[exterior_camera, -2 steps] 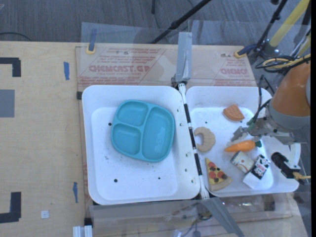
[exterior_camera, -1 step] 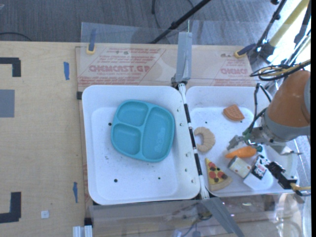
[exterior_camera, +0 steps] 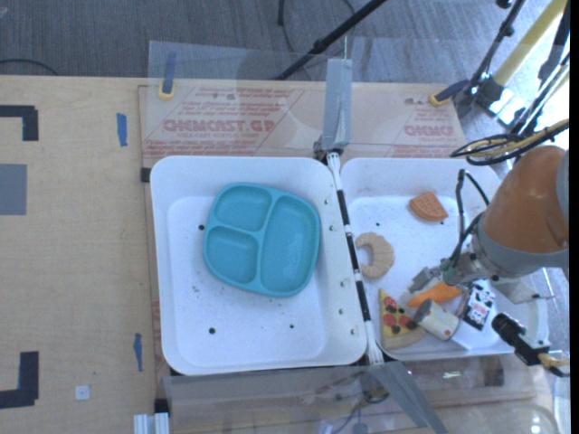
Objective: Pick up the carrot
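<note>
The carrot is a small orange piece in the right bin, near its front right. My gripper reaches in from the right and is low over the carrot, directly above or touching its top. The grey wrist and orange band hide what lies behind the carrot. I cannot make out whether the carrot is held.
A pizza slice and a white block lie just in front of the carrot. A tan half bagel sits to its left, and an orange-brown pastry lies farther back. A blue divided plate rests in the left bin.
</note>
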You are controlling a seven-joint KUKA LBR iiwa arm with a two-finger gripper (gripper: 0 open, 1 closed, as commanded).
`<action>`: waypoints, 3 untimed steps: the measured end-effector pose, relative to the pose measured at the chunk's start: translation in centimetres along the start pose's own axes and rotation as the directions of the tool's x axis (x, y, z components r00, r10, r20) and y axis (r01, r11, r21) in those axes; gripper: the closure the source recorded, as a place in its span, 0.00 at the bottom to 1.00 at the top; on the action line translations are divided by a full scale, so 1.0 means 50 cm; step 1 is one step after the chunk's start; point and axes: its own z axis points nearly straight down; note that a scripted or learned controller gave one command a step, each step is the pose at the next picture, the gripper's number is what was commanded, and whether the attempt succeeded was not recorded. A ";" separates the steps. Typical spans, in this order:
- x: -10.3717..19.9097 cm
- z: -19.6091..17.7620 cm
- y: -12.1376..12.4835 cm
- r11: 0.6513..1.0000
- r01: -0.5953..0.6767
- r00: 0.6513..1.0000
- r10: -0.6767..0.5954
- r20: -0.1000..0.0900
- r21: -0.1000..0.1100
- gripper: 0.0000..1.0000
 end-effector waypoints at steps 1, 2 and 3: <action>0.002 -0.017 0.002 1.000 -0.004 1.000 0.004 -0.006 0.001 1.00; 0.061 0.002 0.051 0.947 -0.320 0.947 0.320 0.003 0.008 1.00; 0.086 -0.001 -0.013 0.709 -0.705 0.709 0.705 0.001 0.011 1.00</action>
